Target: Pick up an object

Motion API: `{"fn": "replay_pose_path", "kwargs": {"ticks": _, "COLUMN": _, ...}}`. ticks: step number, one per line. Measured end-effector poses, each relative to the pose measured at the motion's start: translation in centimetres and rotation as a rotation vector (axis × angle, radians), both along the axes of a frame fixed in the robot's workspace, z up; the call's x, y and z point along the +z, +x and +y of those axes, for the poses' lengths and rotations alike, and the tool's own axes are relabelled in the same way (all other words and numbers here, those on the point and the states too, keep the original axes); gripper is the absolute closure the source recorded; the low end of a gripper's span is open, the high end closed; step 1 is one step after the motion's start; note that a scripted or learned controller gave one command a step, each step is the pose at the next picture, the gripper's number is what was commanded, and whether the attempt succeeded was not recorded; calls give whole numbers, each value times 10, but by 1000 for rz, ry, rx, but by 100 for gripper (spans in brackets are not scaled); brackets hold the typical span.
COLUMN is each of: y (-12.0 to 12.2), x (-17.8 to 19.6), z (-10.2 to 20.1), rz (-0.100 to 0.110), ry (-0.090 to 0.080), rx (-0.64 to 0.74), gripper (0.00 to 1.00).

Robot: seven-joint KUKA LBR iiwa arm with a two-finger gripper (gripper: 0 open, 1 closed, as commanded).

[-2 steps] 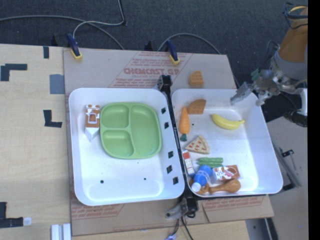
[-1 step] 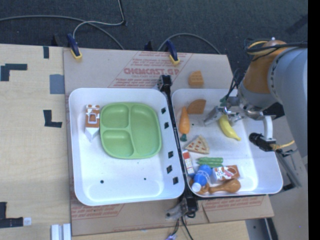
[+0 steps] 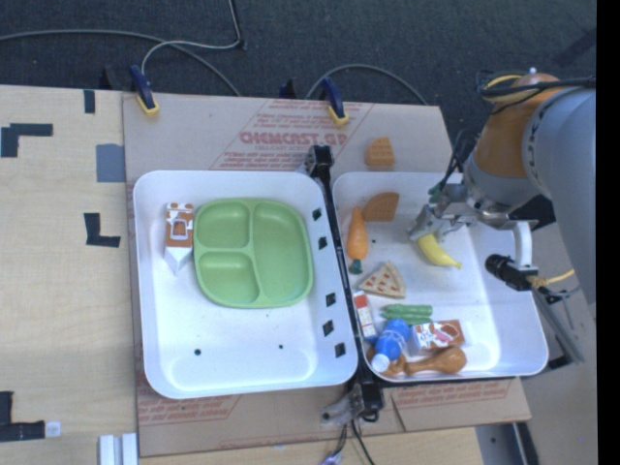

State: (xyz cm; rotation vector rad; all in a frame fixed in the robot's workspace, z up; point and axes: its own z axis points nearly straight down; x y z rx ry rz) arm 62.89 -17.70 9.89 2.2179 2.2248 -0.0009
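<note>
My gripper (image 3: 436, 227) hangs over the upper part of the right bin (image 3: 513, 342), reaching in from the right. Its fingers look open, with nothing between them. A yellow banana (image 3: 439, 252) lies on the bin floor just below and in front of the fingertips, close to them or touching. Left of it sit an orange bread-like piece (image 3: 381, 206), a carrot (image 3: 356, 235) and a pizza slice (image 3: 383, 281). Along the bin's near side lie a green bean pod (image 3: 407, 311), a blue bottle (image 3: 390, 342), a red packet (image 3: 438, 335) and a brown drumstick (image 3: 436, 361).
The left bin (image 3: 232, 361) holds a green divided plate (image 3: 254, 252) and a small carton (image 3: 178, 235) at its left. An orange wedge (image 3: 380, 152) rests on the cardboard beyond the right bin. A black divider (image 3: 334, 260) with clips runs between the bins.
</note>
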Motion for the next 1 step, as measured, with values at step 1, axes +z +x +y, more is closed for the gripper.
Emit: {"fn": "replay_pose_path", "kwargs": {"ticks": 1, "y": 40, "x": 54, "z": 69, "rz": -1, "ry": 1, "rx": 0, "gripper": 100}}
